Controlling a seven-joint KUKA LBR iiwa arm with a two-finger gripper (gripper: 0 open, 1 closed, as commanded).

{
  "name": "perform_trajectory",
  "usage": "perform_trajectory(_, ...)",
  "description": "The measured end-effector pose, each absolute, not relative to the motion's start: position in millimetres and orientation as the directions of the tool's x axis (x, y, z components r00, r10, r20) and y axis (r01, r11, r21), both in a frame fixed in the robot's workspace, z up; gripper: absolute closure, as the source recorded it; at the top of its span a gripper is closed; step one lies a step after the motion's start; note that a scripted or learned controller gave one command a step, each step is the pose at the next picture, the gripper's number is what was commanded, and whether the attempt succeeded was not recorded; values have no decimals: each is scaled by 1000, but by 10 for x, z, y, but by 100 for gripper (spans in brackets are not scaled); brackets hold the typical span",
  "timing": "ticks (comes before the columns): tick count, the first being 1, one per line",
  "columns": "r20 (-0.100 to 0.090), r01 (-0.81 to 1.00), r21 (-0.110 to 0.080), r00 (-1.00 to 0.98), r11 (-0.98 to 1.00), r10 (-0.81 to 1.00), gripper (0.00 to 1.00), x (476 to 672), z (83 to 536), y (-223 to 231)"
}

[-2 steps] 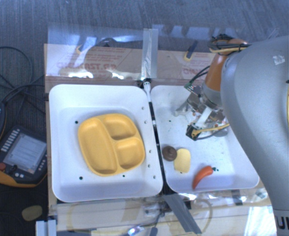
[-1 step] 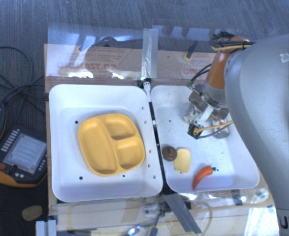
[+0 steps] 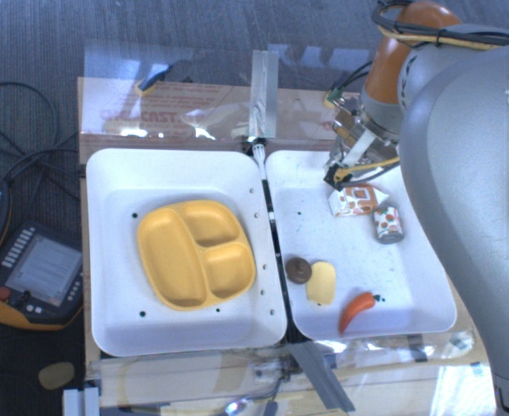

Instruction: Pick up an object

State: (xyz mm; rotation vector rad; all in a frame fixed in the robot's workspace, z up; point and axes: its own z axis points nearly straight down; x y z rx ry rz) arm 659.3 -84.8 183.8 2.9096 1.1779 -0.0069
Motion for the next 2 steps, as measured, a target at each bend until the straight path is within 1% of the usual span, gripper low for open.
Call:
perform_trajectory(1, -6, 885, -1, 465, -465, 885, 100, 6499, 2032, -600)
perform_trajectory(2, -7, 894, -2, 448, -448, 894, 100, 6672, 1574, -1030)
